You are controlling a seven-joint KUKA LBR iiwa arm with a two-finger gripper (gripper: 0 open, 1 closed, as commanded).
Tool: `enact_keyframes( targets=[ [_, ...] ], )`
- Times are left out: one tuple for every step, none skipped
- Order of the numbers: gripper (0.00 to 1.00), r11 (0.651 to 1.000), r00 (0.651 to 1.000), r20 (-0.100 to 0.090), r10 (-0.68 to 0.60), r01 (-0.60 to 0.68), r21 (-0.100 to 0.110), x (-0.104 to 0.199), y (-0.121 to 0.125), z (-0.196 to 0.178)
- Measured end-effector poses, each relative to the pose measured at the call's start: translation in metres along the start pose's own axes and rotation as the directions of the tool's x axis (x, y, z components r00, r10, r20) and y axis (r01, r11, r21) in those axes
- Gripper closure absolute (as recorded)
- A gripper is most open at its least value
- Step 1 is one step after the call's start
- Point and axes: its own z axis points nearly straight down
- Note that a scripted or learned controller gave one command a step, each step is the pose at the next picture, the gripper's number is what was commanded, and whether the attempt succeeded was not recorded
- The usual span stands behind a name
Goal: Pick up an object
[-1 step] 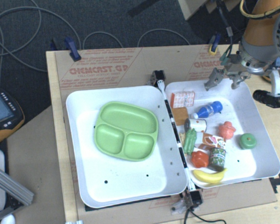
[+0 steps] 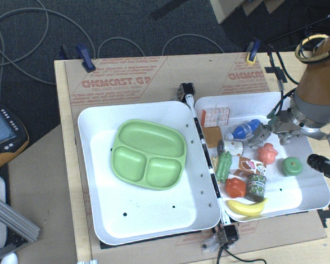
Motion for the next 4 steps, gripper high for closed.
enact_keyframes(
  targets=[
    [0.00, 1.000, 1.000, 0.001, -0.001, 0.001, -0.004, -0.014, 0.011, 0.058],
    [0.00, 1.000, 1.000, 0.001, -0.002, 0.002, -0.003, -0.011, 0.039, 0.077],
    [0.00, 1.000, 1.000, 0.000, 0.000, 0.000, -0.001, -0.013, -0.005, 0.077],
    [0.00, 1.000, 1.000, 0.001, -0.002, 0.002, -0.003, -0.051, 0.065, 0.076]
  ],
)
